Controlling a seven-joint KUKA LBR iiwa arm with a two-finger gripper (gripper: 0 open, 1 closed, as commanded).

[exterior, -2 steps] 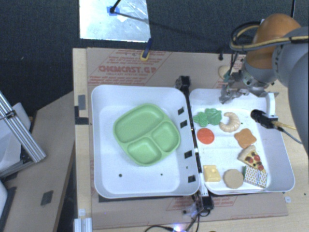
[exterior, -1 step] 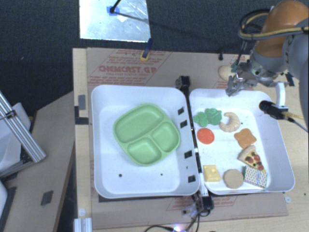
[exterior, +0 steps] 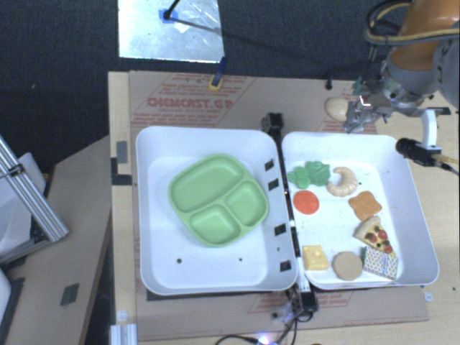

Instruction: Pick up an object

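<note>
Right bin (exterior: 410, 192) holds the pickable items: green leafy piece (exterior: 310, 173) at its upper left, croissant (exterior: 343, 181) just beside it, red disc (exterior: 306, 202) below the leafy piece, toast-like piece (exterior: 365, 205), pizza slice (exterior: 374, 233), cheese cube (exterior: 314, 257), round cookie (exterior: 348, 266) and a patterned packet (exterior: 381, 263) toward its near edge. Gripper (exterior: 358, 117) hovers above the bin's far rim — finger spread can't be made out (blurred), nothing seen in its grasp. Left of this bin, the other bin (exterior: 154, 214) carries a green divided plate (exterior: 218, 199).
</note>
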